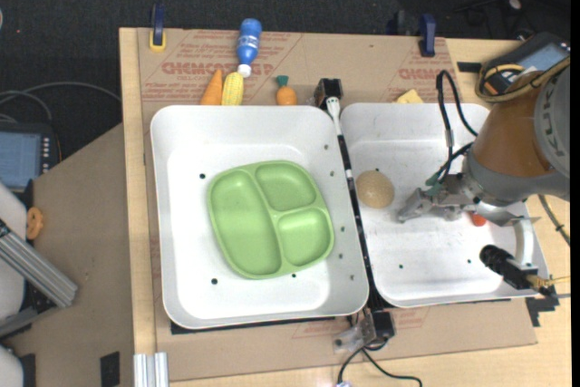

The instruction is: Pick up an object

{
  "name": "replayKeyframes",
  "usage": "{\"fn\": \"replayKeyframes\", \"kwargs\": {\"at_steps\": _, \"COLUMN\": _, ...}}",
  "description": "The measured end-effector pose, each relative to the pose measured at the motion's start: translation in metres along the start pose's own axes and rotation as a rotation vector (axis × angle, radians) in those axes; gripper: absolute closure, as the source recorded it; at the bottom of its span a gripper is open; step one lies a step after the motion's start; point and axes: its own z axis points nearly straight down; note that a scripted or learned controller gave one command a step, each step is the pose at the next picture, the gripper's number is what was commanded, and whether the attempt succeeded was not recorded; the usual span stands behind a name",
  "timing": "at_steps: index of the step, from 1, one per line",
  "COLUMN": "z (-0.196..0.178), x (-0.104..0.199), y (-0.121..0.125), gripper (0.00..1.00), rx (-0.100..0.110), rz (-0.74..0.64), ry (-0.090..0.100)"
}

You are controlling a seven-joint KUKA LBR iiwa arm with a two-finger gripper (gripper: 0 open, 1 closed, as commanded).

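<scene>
A tan round object (373,188), like a small bread roll, lies in the right bin (408,281) near its left wall. My gripper (415,205) is low over the right bin floor, just right of the roll and pointing toward it, with a small gap between them. The arm comes in from the right above it. A small red-orange bit (478,217) shows under the wrist. Nothing is visibly held.
The left bin (181,267) holds a green divided plate (270,217). Behind the bins on the board lie a blue-and-white bottle (247,45), a corn cob (233,88), a carrot (212,89), a small orange toy (285,93) and a yellow piece (410,97).
</scene>
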Motion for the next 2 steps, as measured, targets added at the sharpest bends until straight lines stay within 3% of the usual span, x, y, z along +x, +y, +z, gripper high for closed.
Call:
{"fn": "replayKeyframes", "kwargs": {"at_steps": 1, "z": 0.0, "x": -0.002, "y": -0.001, "gripper": 0.0, "rx": 0.001, "rz": 0.003, "ry": 0.0}}
{"fn": "replayKeyframes", "kwargs": {"at_steps": 2, "z": 0.0, "x": -0.071, "y": -0.019, "gripper": 0.0, "rx": 0.004, "rz": 0.009, "ry": -0.001}}
